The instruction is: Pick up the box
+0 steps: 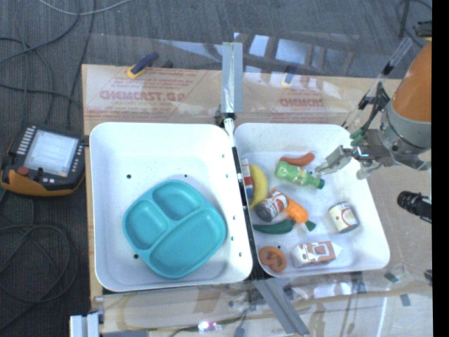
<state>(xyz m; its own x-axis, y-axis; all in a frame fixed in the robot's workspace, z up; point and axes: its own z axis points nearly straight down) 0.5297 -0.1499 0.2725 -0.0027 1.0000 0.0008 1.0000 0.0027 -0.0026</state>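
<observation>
**Approach to the box in the right bin**

The claw (335, 161) is seen over the far part of the right bin (365, 255), beside the green bottle (298, 175); nothing is held, and how far it is open cannot be told. The box (315, 253) lies on its side near the bin's near wall, just right of the pretzel (272, 258) and apart from the small can (343, 217). A descent centred on the box's short width is advised, so that the pretzel is left undisturbed.
</observation>
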